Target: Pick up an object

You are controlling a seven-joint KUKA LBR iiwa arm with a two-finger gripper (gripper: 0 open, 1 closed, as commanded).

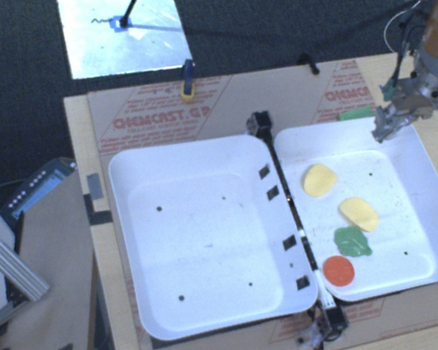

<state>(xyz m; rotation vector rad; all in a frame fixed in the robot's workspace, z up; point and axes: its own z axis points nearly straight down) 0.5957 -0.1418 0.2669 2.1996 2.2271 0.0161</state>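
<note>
The right bin (421, 176) holds several small objects. A pale yellow piece (318, 179) lies near its upper left. A second yellow piece (359, 213) sits below it. A green object (352, 241) lies just under that, and an orange-red round piece (338, 271) rests near the bin's front left corner. My gripper (385, 126) hangs over the far right edge of the right bin, well away from all of them. Nothing shows between its fingers.
The left bin (166, 305) stands beside the right one, with black clips (284, 217) along the divide. A green scrap (356, 113) lies on the cardboard behind the right bin. A yellow clamp (188, 90) sits at the bench's back.
</note>
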